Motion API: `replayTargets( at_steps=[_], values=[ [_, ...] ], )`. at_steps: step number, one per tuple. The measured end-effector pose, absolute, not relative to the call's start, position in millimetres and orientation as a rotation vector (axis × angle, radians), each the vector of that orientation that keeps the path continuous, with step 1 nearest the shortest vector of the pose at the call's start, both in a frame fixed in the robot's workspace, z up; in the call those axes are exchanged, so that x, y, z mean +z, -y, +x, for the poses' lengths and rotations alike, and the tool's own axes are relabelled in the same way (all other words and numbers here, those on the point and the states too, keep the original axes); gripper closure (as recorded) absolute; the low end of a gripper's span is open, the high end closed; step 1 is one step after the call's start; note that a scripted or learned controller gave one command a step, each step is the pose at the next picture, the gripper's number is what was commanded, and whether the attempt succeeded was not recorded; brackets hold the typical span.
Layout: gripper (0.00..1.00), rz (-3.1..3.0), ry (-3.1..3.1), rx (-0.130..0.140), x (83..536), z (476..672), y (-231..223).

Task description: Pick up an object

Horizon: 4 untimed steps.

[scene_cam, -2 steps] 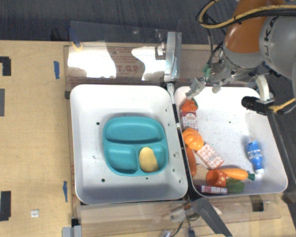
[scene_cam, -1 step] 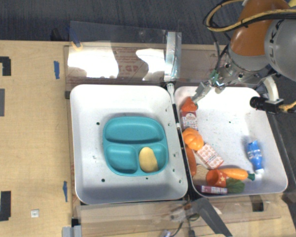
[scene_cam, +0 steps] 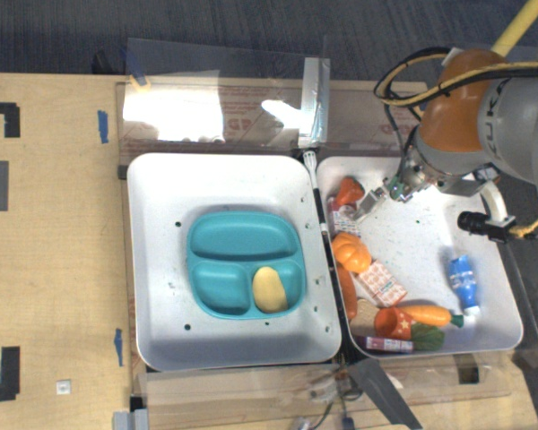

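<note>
The right white bin (scene_cam: pixel 430 231) holds several toy foods. Among them are a red-orange piece (scene_cam: pixel 349 190) at its far left corner, an orange pumpkin-like piece (scene_cam: pixel 351 251), a red-and-white packet (scene_cam: pixel 380 285), a carrot (scene_cam: pixel 426 314) and a blue bottle (scene_cam: pixel 463 280). My gripper (scene_cam: pixel 375 199) hangs low over the bin's far left part, just right of the red-orange piece. I see nothing between its tips. The grey arm with its orange band (scene_cam: pixel 455 106) rises behind it to the right.
The left white bin (scene_cam: pixel 152 240) holds a teal divided tray (scene_cam: pixel 238 249) with a yellow potato-like object (scene_cam: pixel 269 289) in its near right compartment. A clear panel (scene_cam: pixel 220 101) stands behind the bins. Cables (scene_cam: pixel 403 74) loop beside the arm.
</note>
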State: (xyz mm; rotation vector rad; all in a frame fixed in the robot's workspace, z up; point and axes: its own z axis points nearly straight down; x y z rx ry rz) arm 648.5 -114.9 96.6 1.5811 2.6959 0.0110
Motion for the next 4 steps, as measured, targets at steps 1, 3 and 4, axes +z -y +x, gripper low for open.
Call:
replayTargets(
  at_steps=[1,3,4],
  values=[
    [0.0,1.885,-2.505,-0.002,92.9,668.6,104.3],
    [1.0,1.731,-2.616,0.001,87.5,627.1,165.1],
    [0.0,1.732,-2.618,0.002,86.3,626.8,163.9]
  ],
)
